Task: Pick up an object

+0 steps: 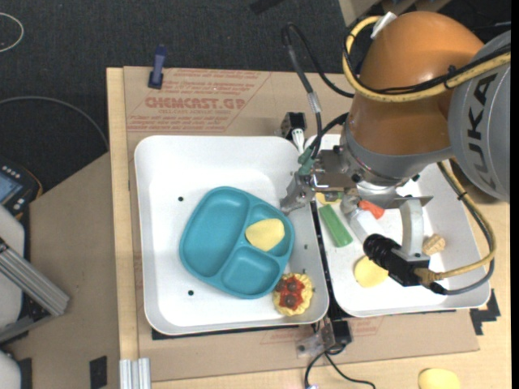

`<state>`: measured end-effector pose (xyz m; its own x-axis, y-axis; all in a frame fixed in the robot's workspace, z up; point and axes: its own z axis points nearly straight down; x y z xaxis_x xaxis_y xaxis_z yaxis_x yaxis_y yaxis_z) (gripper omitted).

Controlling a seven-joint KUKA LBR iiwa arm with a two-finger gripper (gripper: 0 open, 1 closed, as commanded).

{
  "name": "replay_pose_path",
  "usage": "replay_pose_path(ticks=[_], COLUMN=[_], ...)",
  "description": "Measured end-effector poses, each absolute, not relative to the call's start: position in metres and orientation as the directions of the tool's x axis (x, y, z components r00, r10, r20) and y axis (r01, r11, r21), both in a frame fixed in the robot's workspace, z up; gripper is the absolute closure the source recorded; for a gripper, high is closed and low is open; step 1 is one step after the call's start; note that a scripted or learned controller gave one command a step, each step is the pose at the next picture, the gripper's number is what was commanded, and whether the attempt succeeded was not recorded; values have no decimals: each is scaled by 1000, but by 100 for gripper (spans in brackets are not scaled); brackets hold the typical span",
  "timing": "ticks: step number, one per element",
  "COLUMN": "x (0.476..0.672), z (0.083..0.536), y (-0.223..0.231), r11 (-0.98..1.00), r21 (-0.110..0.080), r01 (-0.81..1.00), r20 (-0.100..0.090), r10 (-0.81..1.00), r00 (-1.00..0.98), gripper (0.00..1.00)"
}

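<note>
My gripper [298, 191] hangs over the wall between the two bins, at the upper right rim of the teal divided plate [215, 245] in the left bin [162, 177]. A pale yellow piece [265, 233] lies in the plate's right compartment, just below and left of the gripper. A red and yellow toy [293, 292] sits by the plate's lower right edge. In the right bin [454, 298], a green stick [334, 224] lies just right of the gripper, with a small orange piece [371, 209] beyond it. Nothing shows held in the gripper.
The right bin also holds a yellow lump [369, 275], a tan piece [435, 244] and a white curved piece [412, 227]. The arm's wide orange and grey body covers much of that bin's upper part. A blue clip [157, 67] lies on the cardboard behind the bins.
</note>
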<state>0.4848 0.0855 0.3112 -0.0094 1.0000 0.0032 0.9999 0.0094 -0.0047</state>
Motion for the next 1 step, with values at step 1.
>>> replay_pose_path(ticks=[1], x=[487], z=[322], y=[81], r11=[1], r21=[0], r01=[1000], r20=[1], r10=[1000], r00=[-1], gripper=[100])
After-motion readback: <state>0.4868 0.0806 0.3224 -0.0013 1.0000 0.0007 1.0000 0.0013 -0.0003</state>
